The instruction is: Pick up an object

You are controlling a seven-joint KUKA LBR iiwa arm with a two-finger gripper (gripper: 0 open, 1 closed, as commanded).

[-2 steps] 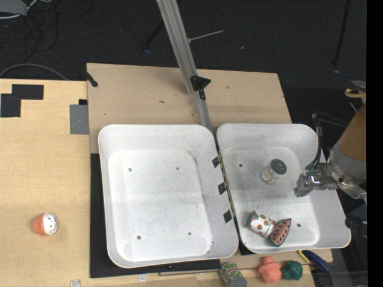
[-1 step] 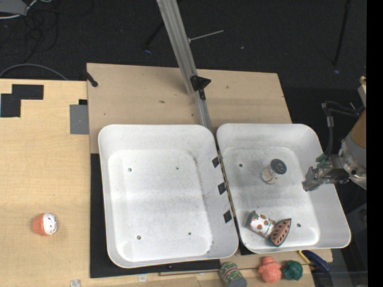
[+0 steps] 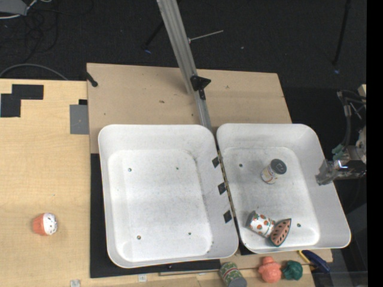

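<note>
1. Bins sit side by side on the bench: the left bin (image 3: 158, 196) and the right bin (image 3: 281, 184).
2. A small jar (image 3: 274, 171) lies near the middle of the right bin.
3. A spotted cup (image 3: 261, 223) lies tipped in that bin's near corner, touching a brown shell-shaped piece (image 3: 280, 232).
4. The gripper (image 3: 341, 167) hangs over the right bin's right rim, well apart from all three; whether it is released or clenched I cannot tell.
5. An orange ball (image 3: 44, 224) rests on the wooden tabletop (image 3: 36, 160) far left.
</note>
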